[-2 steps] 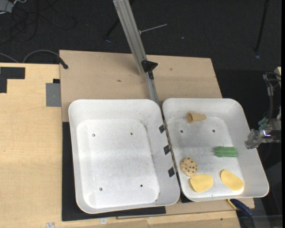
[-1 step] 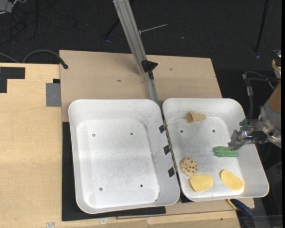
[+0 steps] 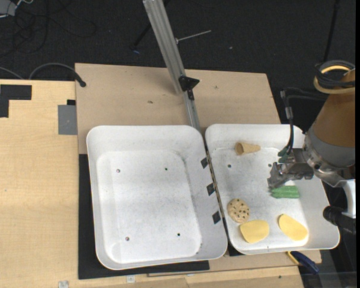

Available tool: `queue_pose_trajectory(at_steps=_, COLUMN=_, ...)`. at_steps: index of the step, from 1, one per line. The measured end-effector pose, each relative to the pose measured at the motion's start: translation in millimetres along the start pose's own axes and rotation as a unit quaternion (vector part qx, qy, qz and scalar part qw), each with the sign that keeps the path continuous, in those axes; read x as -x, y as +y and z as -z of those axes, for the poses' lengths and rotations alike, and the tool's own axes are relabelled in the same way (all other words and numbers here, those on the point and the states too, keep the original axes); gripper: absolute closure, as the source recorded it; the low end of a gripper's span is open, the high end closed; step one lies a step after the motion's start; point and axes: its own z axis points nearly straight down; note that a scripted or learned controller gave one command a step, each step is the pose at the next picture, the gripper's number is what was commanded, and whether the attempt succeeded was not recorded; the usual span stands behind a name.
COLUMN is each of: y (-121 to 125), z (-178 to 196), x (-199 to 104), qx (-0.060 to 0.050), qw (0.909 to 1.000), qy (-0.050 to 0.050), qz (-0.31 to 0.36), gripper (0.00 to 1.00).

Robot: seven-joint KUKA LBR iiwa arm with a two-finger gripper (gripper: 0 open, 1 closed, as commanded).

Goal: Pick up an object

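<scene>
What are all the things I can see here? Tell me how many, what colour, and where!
White bins: 2, white, side by side on the bench; left bin, right bin.
Cone-shaped piece: 1, tan, far part of the right bin.
Cookie: 1, tan with dark spots, near left part of the right bin.
Yellow pieces: 2, yellow, near edge of the right bin; one beside the cookie, the other to its right.
Green piece: 1, green, right side of the right bin, just under the gripper.
Metal rail: 1, silver, slanting up behind the bins.
Arm: 1, grey and orange, reaching in from the right.
Gripper: 1, dark grey, over the right bin above the green piece.
</scene>
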Motion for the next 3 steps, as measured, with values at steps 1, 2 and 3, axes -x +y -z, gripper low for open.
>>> queue_pose_trajectory(at_steps=1, y=6, z=-11, x=-50, qx=-0.001, qw=1.0, qy=0.0, qz=0.0, gripper=1.0)
queue_pose_trajectory(at_steps=2, y=4, z=-2, x=-104, qx=0.0, qw=1.0, qy=-0.001, qz=0.0, gripper=1.0)
queue_pose_trajectory(at_steps=3, y=-5, z=1, x=-157, qx=-0.001, qw=1.0, qy=0.0, qz=0.0, gripper=1.0)
